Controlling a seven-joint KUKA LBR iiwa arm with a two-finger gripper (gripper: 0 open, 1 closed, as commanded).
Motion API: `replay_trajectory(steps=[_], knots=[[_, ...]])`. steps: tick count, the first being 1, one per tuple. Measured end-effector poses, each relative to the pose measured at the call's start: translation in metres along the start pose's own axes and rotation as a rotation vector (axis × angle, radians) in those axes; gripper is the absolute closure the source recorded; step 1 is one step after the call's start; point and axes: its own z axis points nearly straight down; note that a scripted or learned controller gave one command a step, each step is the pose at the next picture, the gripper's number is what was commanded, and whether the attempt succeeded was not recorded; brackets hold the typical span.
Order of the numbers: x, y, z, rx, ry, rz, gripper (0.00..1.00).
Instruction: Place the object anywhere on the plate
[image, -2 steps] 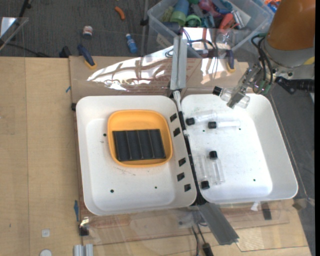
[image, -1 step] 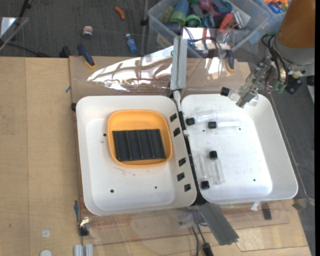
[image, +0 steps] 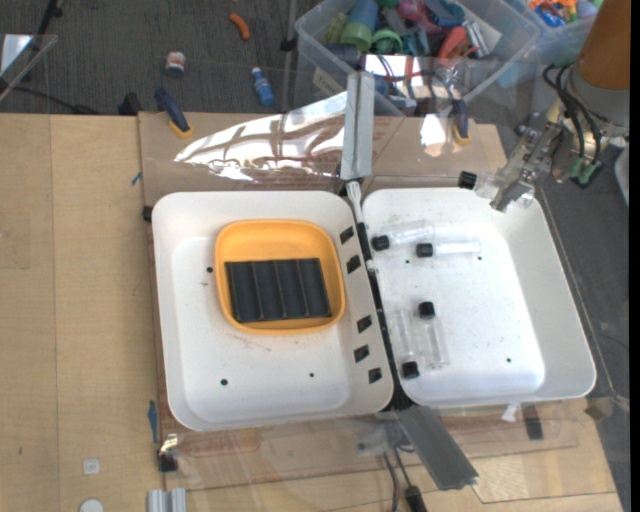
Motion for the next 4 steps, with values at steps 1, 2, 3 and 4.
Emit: replay_trajectory(steps=[1,2,3,4], knots=[[-0.007,-0.025,-0.146,0.000,-0.001,-0.226,1.00],[-0.025,-0.060,-0.145,-0.001,-0.003,-0.579,1.00],[-0.044,-0.075,-0.145,-0.001,-0.003,-0.965,1.00],[-0.044,-0.074,-0.145,-0.002,-0.004,-1.296,1.00]])
